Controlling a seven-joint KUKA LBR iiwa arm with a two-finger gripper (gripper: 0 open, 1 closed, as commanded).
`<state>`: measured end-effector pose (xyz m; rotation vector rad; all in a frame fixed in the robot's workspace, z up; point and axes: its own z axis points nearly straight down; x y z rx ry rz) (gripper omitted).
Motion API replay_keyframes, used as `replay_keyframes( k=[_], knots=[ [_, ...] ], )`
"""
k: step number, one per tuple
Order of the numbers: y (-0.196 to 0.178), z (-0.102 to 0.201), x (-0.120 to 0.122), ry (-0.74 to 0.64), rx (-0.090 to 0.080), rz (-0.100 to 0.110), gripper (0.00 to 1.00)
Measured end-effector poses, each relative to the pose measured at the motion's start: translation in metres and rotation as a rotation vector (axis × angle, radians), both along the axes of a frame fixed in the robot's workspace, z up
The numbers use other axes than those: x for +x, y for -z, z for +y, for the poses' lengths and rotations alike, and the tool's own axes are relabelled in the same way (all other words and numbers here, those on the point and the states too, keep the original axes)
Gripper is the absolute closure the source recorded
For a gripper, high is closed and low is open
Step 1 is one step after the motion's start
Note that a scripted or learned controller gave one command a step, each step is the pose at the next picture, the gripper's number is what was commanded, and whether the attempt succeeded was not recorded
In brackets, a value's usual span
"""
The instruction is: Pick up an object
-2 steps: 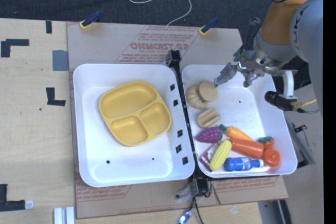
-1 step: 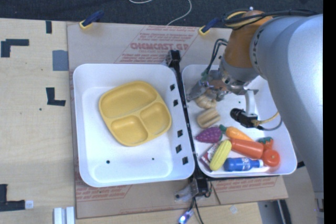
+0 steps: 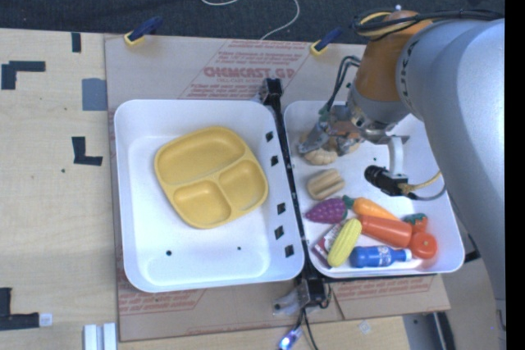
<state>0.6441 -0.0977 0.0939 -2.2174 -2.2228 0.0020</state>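
Camera view, hand [image 3: 328,139] low in right bin [image 3: 435,147], grip unreadable, possibly touching pale object [image 3: 321,153].

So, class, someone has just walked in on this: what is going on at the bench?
A grey robot arm with an orange band reaches from the right into the right bin, its gripper low over a pale toy food piece at the bin's far left. Other toy foods lie nearer: a bread roll, grapes, corn, a carrot and a blue bottle. The left bin holds a yellow divided plate.
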Motion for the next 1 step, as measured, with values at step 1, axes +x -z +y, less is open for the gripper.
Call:
replay_keyframes(
  k=[1],
  knots=[
    [-0.0975,0.0862,0.0271,-0.007,0.002,-0.012,1.00]
  ],
)
